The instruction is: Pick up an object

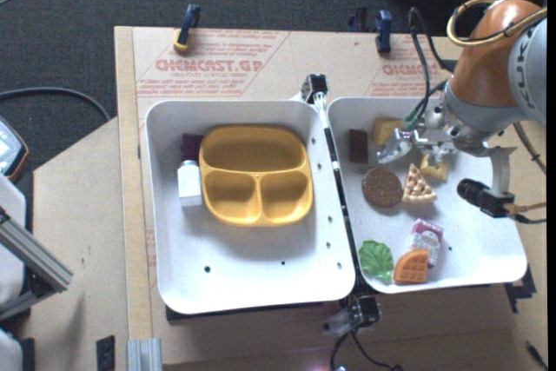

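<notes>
Cardboard sheeting covers the surface under two white bins. In the left bin, a small white bottle stands against the left side of a yellow divided plate, with a dark purple item just behind the bottle. A thin black divider rod runs along the seam between the bins.

The right bin holds the loose objects. Near its left wall lies a dark brown block, and below it a round brown cookie. At the front edge sit a green leaf and, touching it on the right, an orange waffle piece, with a pink and white packet just above. A pizza slice lies beside the cookie. A pale yellow block sits at the back.

The jaws hang low over the back of the right bin, between the yellow block and the pizza slice; whether they are open or closed cannot be told, and nothing is visibly held. The grey arm with its orange band enters from the right.
</notes>
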